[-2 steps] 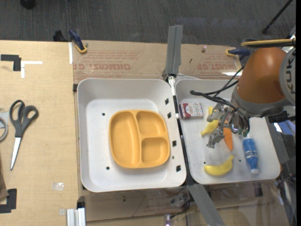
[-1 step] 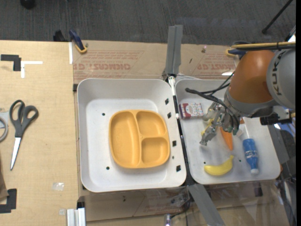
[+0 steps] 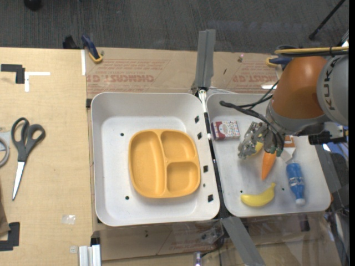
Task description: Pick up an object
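here, the gripper (image 3: 254,141) is hovering in the right bin (image 3: 310,204), jaw state impossible to tell, as the carrot (image 3: 268,164) is lying just beside it, long axis running toward the banana (image 3: 258,197).

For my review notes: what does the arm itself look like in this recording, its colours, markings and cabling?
The KUKA arm is grey with a rounded, glossy orange band above the wrist; part of the dark KUKA lettering shows on the grey casing. Black cables loop from the wrist toward the small metallic grey end effector.
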Controlling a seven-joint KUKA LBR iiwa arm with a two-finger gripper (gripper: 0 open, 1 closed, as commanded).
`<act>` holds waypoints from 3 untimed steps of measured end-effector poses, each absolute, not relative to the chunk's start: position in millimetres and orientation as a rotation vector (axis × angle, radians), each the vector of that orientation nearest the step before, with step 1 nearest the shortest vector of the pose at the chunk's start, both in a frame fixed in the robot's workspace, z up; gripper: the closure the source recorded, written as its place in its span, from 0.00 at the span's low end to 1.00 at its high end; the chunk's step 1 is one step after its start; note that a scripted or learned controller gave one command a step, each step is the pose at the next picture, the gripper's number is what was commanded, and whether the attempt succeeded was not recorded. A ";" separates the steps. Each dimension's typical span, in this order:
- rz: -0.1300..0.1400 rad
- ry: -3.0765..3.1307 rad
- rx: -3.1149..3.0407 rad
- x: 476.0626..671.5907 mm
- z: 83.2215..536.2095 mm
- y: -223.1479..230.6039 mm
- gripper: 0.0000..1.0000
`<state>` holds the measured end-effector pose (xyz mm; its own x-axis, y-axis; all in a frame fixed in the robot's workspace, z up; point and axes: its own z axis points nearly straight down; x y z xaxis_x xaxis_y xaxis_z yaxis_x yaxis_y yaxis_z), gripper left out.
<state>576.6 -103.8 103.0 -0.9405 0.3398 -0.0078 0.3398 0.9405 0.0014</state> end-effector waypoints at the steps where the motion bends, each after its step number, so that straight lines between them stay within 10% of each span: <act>1: -0.001 3.030 0.820 590.2 236.8 -57.6 1.00; 2: 0.000 3.003 0.915 615.9 276.6 21.9 1.00; 3: -0.002 2.984 0.987 563.5 190.8 66.2 1.00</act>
